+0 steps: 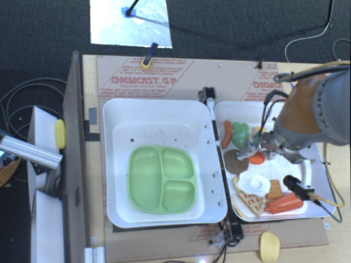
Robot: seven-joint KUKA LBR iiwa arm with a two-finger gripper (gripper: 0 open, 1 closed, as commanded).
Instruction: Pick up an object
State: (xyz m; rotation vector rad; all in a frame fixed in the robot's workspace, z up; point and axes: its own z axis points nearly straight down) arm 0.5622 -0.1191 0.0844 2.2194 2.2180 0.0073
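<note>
Now the grey arm's two-finger gripper [258, 147] is low in the shallow white right-hand bin [249, 109]; whether its fingers are open or closed I cannot tell. Just beside it lies a small orange-red round piece [256, 159], with a green toy vegetable [239, 134] close above. The pale green divided plastic tray [162, 178] sits in the neighbouring bin.

Dark carpet [44, 32] covered the floor, with black cables [24, 95] looping at the left. A shiny silver sheet [129, 15] lay at the far side. A brown printed cardboard sheet [164, 75] covered the bench, and a white box [46, 212] stood at near left.
</note>
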